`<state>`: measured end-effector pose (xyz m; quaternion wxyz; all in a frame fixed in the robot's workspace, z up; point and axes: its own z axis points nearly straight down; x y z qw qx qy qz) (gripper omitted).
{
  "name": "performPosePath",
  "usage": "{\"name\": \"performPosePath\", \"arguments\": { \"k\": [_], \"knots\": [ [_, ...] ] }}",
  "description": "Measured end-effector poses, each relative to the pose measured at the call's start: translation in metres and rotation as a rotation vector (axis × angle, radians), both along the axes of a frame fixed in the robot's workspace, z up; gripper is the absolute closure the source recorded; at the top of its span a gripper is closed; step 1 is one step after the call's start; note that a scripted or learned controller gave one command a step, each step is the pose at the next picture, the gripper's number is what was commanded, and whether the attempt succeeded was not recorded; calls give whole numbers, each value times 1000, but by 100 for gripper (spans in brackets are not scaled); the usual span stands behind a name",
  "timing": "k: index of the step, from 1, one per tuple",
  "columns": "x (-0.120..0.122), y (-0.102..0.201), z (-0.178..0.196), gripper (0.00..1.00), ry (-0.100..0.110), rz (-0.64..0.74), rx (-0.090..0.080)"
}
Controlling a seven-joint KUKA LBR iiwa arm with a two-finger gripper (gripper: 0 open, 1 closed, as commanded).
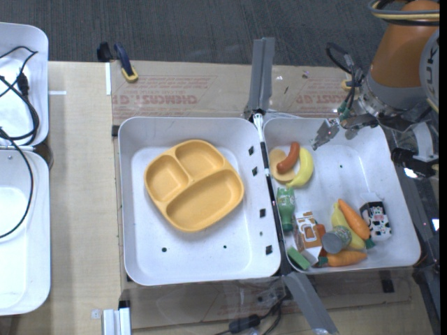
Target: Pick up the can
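Gripper (325, 132) sat over the far edge of the right bin (363, 162), near its back-left corner, arm (405, 47) coming in from the right. Fingers (320, 137) looked close together, nothing between them, though they were small and partly blurred from where I stood

Can (336, 241) was well away from the gripper, toward the near end of the same bin, lying on its side with the grey end facing up. It sat in a pile: orange carrot (353, 218) just beside it on the far-right side, a second carrot (344, 258) touching it on the near side, a small carton (308, 230) just left of it, a yellow piece (342, 222) behind it. A little black-and-white cow-print box (376, 218) stood further right of that pile

Closer to the gripper, just below-left of it: banana (304, 167) with a sausage (288, 157) lying across it. Green bottle (286, 206) lay between those and the pile, against the bin's left wall

Left bin (140, 257) held a yellow divided plate (194, 185), well left of the gripper, nothing on it
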<state>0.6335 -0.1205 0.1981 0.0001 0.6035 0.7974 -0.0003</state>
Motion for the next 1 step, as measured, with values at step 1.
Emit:
{"name": "performPosePath", "arguments": {
  "k": [1],
  "knots": [
    [21,-83,38,0,-2,47,-2]
  ]
}}
